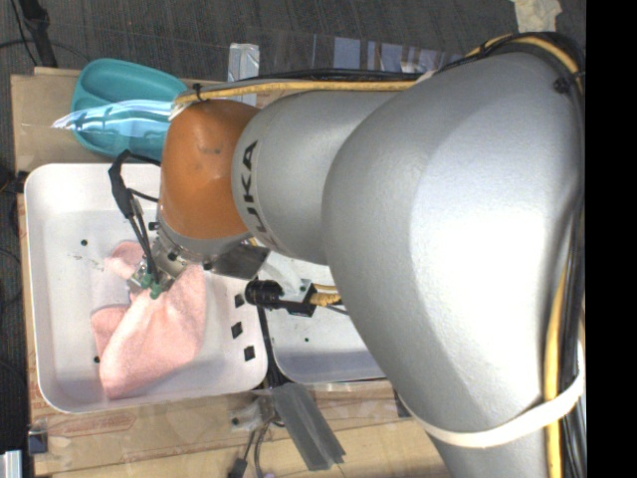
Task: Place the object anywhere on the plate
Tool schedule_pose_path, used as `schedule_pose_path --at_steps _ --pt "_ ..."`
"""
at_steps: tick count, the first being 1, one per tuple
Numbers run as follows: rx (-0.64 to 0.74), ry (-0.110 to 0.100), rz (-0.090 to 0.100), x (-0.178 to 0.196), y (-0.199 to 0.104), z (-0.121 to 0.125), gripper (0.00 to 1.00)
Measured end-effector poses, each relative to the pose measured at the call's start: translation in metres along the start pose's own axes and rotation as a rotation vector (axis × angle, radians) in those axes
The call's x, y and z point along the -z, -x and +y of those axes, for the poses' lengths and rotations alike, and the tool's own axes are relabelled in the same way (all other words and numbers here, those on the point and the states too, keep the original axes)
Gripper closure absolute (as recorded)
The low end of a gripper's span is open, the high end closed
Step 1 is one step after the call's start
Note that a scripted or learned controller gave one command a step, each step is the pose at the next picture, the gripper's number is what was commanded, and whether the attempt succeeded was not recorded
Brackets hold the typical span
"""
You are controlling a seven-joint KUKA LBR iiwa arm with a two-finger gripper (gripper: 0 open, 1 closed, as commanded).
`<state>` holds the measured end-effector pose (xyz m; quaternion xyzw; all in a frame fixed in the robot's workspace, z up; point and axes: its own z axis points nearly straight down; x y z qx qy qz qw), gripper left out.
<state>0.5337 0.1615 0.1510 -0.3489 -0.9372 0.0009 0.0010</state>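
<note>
White bin (50, 267) under crumpled pink cloth (149, 332) (soft, folded).

We count one arm (398, 187), and its gripper (151, 282) is our mark for placing the rest. Two bins: one bin (50, 267) lies under and around the gripper, the other bin (328, 361) sits to the gripper's right, mostly covered by the arm. One pink cloth (149, 332) lies in the first bin, touching the gripper from below. One teal scoop (124, 88) stands above the gripper, outside the bin's top rim, and one clear bag (114, 122) rests against it. We see one black cable (124, 192) looping just above the gripper.
</note>
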Motion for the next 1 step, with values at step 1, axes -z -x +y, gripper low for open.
schedule_pose_path --at_steps 1 --pt "-0.068 0.001 0.0 -0.0595 -0.0245 -0.0538 1.0"
